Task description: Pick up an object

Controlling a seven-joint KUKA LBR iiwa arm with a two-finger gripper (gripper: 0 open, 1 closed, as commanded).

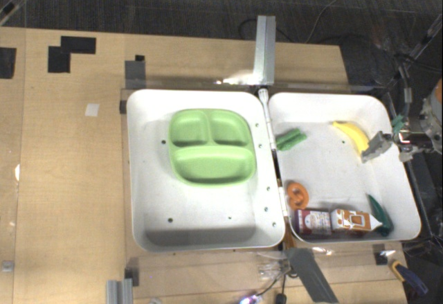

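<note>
The right bin (325, 164) holds a yellow banana (351, 135) near its far right. A small green pod-like piece (291, 138) lies by its left wall, and an orange pretzel-shaped ring (297, 193) sits lower left. A brown and white drink carton (338, 221) lies on its side along the front wall, with a dark green piece (380, 215) at the front right corner. My gripper (378, 146) reaches in over the right rim, just right of and slightly below the banana, with nothing visibly in it.
The left bin (149, 178) bears a light green divided plate (210, 146) in its far half. A metal post (265, 53) stands behind the seam between the bins. Cables and fixtures crowd the bench's right edge.
</note>
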